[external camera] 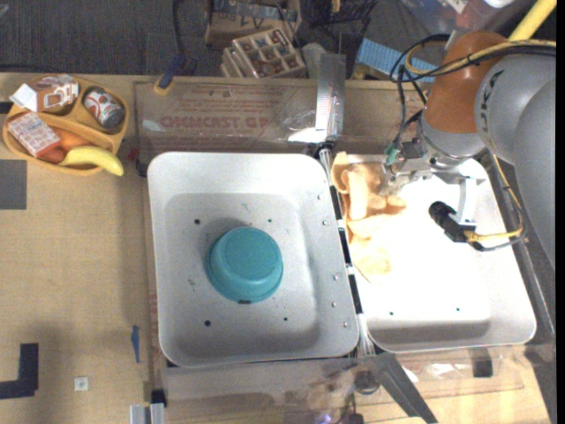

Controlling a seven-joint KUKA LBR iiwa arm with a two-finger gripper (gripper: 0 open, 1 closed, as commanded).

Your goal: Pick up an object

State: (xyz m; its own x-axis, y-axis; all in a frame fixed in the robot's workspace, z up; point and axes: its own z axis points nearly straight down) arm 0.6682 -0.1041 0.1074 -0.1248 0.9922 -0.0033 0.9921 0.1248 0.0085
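The left bin (177,184) holds 1 teal bowl (245,263), resting rim-down near the centre of the floor, well apart from every wall; that position leaves free access from above. The right bin (459,307) holds pale orange, overexposed items (366,223) bunched against its left wall and far-left corner; their number and type cannot be resolved. The gripper (399,168) is positioned low over the far end of that cluster, which suggests the cluster is the pick target. Whether the gripper is spread, closed or clamped on anything cannot be determined. Beyond the bins, at far left, a yellow tray (18,135) holds 1 banana (93,158) and small packaged items.
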